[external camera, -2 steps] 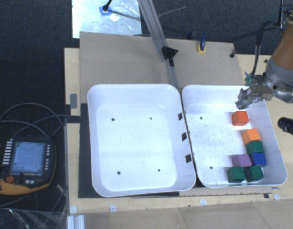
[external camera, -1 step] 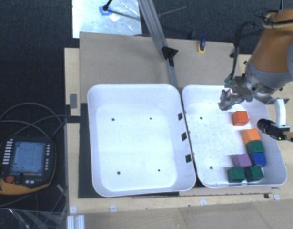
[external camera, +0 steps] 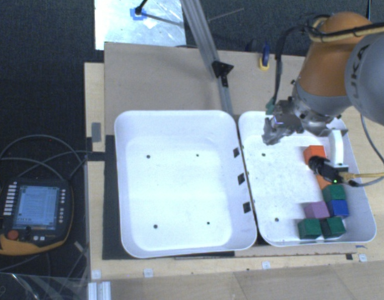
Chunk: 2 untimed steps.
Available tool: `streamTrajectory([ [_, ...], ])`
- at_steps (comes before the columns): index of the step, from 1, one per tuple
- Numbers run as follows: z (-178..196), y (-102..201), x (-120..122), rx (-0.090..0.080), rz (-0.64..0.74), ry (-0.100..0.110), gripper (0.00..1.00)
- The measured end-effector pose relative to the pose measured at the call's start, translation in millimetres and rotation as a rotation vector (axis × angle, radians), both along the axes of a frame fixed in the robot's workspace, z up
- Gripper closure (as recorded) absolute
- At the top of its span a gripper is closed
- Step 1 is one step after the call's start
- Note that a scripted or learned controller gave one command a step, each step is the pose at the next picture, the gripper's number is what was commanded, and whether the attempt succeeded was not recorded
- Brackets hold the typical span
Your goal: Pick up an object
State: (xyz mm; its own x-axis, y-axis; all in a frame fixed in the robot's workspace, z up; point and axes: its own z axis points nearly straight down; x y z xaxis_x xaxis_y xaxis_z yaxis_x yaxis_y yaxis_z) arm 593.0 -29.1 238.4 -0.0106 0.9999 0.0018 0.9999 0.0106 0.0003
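A teach pendant (external camera: pixel 32 214) with coiled cable lies lower left, beside the bench (external camera: pixel 160 80); a metal pole (external camera: pixel 204 39) slants across the top.

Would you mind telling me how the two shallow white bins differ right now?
The left white bin shows bare floor with a few small dark dots; the right white bin has coloured blocks clustered in its near-right corner. The grey arm's hand hangs over the right bin's far edge, not the left bin. Both are shallow, white and side by side.
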Motion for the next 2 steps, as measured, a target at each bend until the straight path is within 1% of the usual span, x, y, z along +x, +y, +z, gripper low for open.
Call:
streamTrajectory([
  [1,-7,56,-6,0.001,0.000,-0.001,1.00],
  [2,-13,119,-1,0.001,0.001,-0.001,1.00],
])
